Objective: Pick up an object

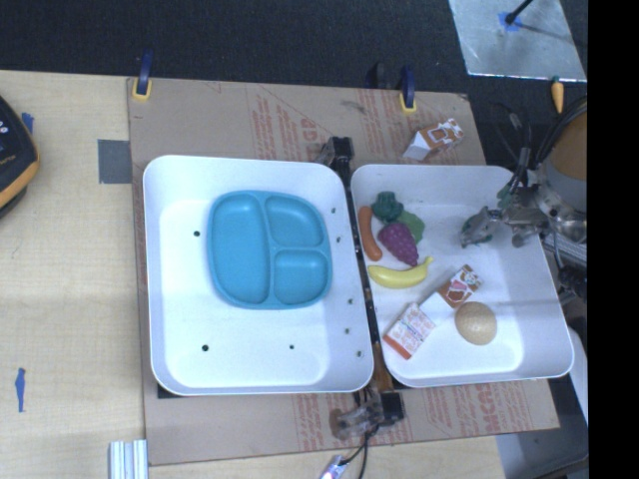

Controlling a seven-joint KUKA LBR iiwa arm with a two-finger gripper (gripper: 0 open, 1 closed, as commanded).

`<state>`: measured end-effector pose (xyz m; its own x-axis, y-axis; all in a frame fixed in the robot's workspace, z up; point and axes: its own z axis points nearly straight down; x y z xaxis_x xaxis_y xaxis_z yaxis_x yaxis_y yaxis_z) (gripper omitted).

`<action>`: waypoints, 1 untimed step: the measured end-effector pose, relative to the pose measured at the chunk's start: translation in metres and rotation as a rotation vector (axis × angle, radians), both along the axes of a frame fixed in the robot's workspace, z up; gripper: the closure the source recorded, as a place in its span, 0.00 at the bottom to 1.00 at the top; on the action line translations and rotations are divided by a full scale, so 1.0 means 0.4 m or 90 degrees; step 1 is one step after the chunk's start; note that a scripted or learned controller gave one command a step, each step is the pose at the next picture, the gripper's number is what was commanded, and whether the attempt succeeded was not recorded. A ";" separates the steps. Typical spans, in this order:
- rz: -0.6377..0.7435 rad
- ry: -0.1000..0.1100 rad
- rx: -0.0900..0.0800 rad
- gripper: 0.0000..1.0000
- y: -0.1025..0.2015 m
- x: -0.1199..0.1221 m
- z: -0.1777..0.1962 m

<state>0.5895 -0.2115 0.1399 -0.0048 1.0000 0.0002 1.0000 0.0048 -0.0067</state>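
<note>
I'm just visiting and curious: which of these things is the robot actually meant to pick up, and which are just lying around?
For the job: hand; banana; grapes; carrot; round bun; two small cartons.

Just lying about: blue divided plate; carton outside the bins; yellow device.

Red print on cardboard sheet [300, 108], cartons: illegible.

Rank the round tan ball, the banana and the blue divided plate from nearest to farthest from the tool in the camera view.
Measured from the tool, at the right bin's upper right:
1. Round tan ball, right bin's lower right, below the tool.
2. Banana, near the right bin's left wall; only slightly farther than the ball.
3. Blue divided plate, in the left bin, clearly farthest.
</note>
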 end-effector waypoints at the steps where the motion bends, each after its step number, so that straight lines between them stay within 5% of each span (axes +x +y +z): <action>1: 0.001 -0.001 0.000 0.00 0.209 0.014 -0.121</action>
